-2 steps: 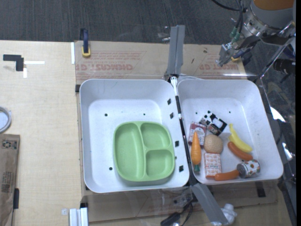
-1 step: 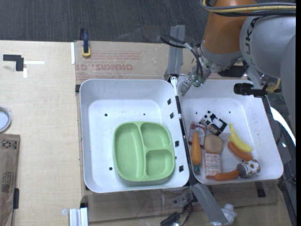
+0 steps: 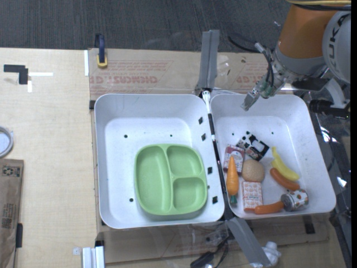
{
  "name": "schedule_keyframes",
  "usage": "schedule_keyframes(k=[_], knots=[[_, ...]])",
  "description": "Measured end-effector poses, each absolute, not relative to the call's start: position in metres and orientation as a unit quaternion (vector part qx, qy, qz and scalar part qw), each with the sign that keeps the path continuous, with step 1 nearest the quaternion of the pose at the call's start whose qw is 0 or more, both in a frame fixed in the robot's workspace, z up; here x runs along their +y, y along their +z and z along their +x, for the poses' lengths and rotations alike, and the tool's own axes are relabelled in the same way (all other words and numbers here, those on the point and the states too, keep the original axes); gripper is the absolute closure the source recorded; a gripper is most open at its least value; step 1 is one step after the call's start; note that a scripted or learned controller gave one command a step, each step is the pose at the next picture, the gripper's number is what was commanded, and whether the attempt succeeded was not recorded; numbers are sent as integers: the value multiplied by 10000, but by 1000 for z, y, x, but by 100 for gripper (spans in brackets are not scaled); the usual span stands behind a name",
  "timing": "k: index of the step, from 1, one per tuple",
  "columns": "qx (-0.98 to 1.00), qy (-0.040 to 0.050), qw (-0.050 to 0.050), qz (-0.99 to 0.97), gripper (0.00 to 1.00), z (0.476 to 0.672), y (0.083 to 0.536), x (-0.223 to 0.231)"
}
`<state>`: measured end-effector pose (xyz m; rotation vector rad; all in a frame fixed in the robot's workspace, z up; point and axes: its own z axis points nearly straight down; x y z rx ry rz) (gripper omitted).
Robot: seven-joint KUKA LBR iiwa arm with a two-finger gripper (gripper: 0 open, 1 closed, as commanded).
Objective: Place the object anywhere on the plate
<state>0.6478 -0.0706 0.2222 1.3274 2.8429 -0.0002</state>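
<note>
The bench [image 3: 44,127] is pale wood with a sheet of brown cardboard [image 3: 167,71] laid across its far side; on it sit two shallow white bins side by side, the left bin [image 3: 111,149] and the right bin [image 3: 312,149], their inner rims touching along a line of clips; the grey arm [image 3: 315,21] with its orange band reaches in from the upper right, and its gripper [image 3: 251,100] hangs over the far left corner of the right bin, tilted down and to the left, with nothing seen between its tips; whether it is released or clenched I cannot tell at this size; the green plate [image 3: 146,202], divided into three compartments, lies in the near half of the left bin, well apart from the gripper; the objects for the task all lie in the right bin, clustered in its near half; a yellow banana [image 3: 282,165] lies toward the right wall, just beside a red-orange sausage [image 3: 284,180]; an orange carrot [image 3: 232,178] lies along the left wall, pointing toward the near edge; a second orange sausage [image 3: 266,208] lies near the front wall; a round tan bun [image 3: 253,171] sits in the middle of the cluster, touching a small red-and-white packet [image 3: 251,194] below it; another packet [image 3: 235,156] lies just left of the bun; a small black-and-white box [image 3: 255,147] sits furthest back; a small can [image 3: 294,200] lies on its side near the front right corner.
</note>
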Motion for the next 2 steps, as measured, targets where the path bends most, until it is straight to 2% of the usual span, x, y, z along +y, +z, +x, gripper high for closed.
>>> schedule_keyframes(k=[1,2], knots=[[9381,-1,18,3463,100,652,318,-52],[8978,-5,0,4403,100,628,191,10]])
